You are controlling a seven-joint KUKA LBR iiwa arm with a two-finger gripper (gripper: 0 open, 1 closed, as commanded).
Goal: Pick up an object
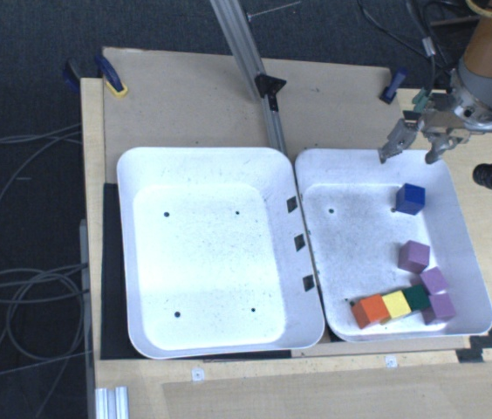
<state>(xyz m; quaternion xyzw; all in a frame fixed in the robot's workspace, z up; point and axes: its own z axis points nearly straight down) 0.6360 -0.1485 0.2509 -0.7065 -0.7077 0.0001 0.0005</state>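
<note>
Blocks all lying in right bin, none lifted: blue block near far wall, purple block mid-bin, orange, yellow, green and two more purple blocks bunching at near edge. Gripper hovering over far rim, fingers spread apart, gripping nothing. Picking not begun; descending, closing and lifting all remaining, blue block sitting nearest.

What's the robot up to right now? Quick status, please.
Hand open, holding nothing, above the right bin's far edge. Blue cube nearest, just below it, sitting apart from the others. Nothing in the way.
</note>
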